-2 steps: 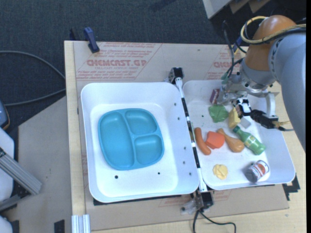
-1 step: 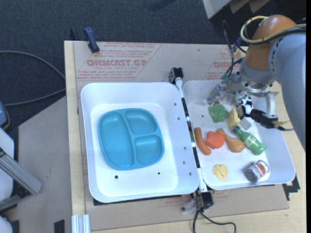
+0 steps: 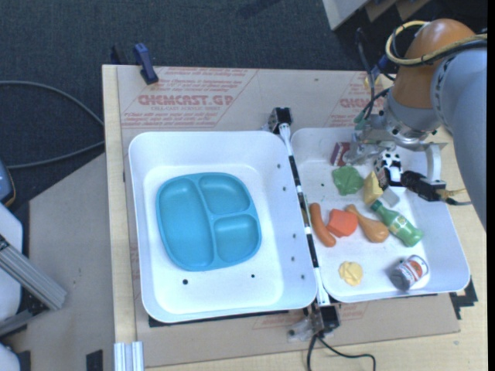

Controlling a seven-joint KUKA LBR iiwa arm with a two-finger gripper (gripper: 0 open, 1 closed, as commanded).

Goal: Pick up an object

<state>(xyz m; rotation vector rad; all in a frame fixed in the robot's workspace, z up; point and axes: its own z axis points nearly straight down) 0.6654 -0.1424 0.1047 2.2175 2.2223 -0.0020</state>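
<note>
The right bin [image 3: 445,273] holds several small items. Among them are a green lumpy piece [image 3: 348,180], a dark red packet [image 3: 339,154], a yellow piece [image 3: 373,188] and a green bottle [image 3: 397,222]. An orange sausage shape [image 3: 321,224], a red-orange piece [image 3: 343,222], a brown drumstick shape [image 3: 371,227], a small yellow lump [image 3: 350,272] and a silver-and-red can [image 3: 408,271] lie nearer the front. My gripper [image 3: 362,150] hangs low over the bin's far part, just above the green piece and beside the dark red packet. Nothing visibly hangs from it.
The left bin [image 3: 155,284] carries a blue divided plate [image 3: 207,219]. A black-and-white item [image 3: 389,165] and black cabling [image 3: 421,182] sit close under the wrist. A blue clamp [image 3: 145,62] is fixed to the bench's far left corner.
</note>
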